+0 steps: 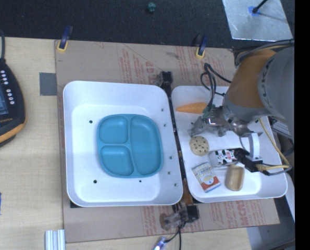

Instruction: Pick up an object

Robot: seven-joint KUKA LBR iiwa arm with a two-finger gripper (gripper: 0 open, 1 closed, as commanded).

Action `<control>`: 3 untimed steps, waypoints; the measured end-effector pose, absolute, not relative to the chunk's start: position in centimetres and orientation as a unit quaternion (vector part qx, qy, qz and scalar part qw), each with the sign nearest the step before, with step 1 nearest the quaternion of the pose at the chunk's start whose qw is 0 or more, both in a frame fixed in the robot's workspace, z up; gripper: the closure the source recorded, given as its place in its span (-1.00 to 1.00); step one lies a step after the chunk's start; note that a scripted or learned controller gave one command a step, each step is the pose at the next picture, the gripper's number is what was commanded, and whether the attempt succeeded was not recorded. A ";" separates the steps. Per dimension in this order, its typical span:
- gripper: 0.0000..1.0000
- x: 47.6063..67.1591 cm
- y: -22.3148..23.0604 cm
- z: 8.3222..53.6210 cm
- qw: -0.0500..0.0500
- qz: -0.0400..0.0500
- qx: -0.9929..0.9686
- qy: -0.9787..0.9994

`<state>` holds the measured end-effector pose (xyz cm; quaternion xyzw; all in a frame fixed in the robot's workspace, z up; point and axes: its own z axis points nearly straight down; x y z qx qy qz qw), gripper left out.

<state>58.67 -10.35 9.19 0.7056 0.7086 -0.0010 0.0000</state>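
Two shallow white bins sit side by side on the bench. The left bin carries a blue divided plate, and the right bin has all the loose pieces. The arm reaches in from the right, with the gripper low over the left half of the right bin. It sits between an orange carrot on its far side and a round cookie just on its near side. Whether it is open or closed I cannot tell, as the metal parts blur together from this slant. Nothing can be seen held in it, so I judge this to be the approach step, with the grasp itself not yet made. Nearer the camera lie a small carton and a brown piece, perhaps a bread roll. A small patterned box lies between these two and the wrist. The carrot and the cookie look like the likeliest targets because they are closest to the tool. The next move calls for settling on one of them, centring over it, and dropping down to the bin floor before closing. The cookie lies flat and thin, so it would need a very low grip. The carrot lies close to the far wall, which leaves less room on that side.
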 end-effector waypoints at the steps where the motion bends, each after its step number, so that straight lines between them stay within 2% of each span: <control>1: -1.00 53.5 -9.4 9.1 -0.001 -0.002 0.705 0.709; 2: -1.00 56.0 -10.2 9.2 -0.001 -0.001 0.706 0.709; 3: -1.00 58.1 -9.2 9.2 -0.001 -0.001 0.705 0.709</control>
